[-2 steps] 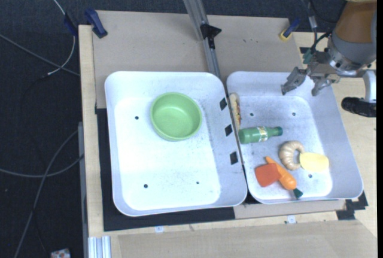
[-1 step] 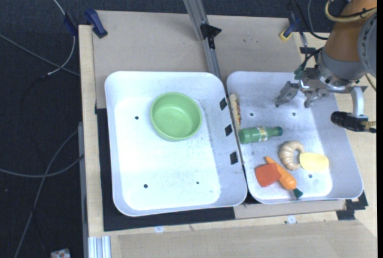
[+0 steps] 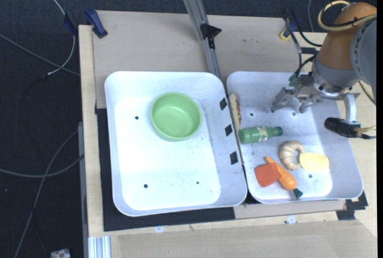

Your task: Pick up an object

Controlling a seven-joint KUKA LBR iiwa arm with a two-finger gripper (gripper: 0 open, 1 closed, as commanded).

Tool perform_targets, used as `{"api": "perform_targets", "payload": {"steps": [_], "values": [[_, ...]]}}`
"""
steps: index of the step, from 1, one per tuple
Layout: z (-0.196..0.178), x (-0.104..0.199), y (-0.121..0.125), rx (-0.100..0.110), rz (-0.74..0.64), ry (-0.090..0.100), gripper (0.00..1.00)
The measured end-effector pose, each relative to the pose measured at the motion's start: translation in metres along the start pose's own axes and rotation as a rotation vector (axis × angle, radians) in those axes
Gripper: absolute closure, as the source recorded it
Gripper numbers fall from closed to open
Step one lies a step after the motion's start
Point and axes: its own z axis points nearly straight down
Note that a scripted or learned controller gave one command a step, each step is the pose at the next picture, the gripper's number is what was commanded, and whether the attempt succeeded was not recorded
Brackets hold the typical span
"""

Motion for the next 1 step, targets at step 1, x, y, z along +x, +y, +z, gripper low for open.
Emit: {"api": "perform_targets", "payload": {"steps": [1], "values": [[-0.0161, 0.0001, 0.0023, -0.008, -0.001, -0.001, 1.00]]}}
